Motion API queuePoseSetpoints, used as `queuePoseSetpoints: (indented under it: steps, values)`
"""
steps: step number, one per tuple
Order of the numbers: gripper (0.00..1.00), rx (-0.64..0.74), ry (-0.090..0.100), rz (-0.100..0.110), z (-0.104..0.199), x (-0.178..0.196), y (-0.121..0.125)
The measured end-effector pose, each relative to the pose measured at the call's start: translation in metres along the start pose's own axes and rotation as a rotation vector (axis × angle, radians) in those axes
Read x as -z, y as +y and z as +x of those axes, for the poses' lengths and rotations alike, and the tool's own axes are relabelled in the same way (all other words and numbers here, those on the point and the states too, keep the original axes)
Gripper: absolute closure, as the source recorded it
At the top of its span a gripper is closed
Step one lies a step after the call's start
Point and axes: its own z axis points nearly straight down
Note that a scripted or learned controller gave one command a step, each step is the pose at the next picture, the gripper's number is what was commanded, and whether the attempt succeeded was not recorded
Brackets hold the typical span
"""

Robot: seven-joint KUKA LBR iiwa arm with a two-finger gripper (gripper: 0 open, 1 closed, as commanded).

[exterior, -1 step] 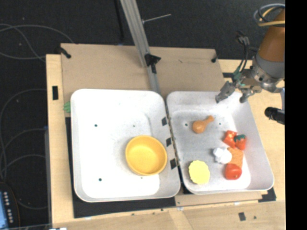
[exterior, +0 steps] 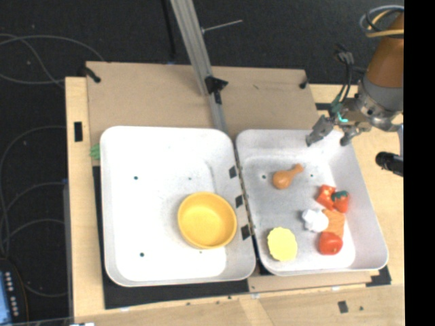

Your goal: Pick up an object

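A dark floor with loose cables surrounds a pale wooden table (exterior: pixel 156 94), which carries a brown board at its far side and a slanted metal post (exterior: pixel 194 39) rising from the board. Two shallow white bins sit side by side on the table. The left bin (exterior: pixel 149 161) holds one thing: a yellow bowl (exterior: pixel 206 220), upright, near its right wall. The right bin (exterior: pixel 272 151) holds six things: a brown drumstick-shaped piece (exterior: pixel 287 176) near the middle; a red pepper with a green stem (exterior: pixel 331 197) to the right; an orange piece (exterior: pixel 337 219) just near of it; a small white object (exterior: pixel 314 219) touching that orange piece on its left; a red tomato-like ball (exterior: pixel 329 244) at the near right; and a flat yellow disc (exterior: pixel 282 244) at the near left. The grey arm enters from the right. Its hand (exterior: pixel 332 134) hangs over the far right corner of the right bin, fingers spread apart with nothing between them, well apart from every object.
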Motion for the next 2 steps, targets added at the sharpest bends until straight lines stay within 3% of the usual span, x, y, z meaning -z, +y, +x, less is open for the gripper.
queuePoseSetpoints:
  steps: [2]
  values:
    - [0.00, -0.002, 0.001, 0.004, -0.010, -0.113, 0.002]
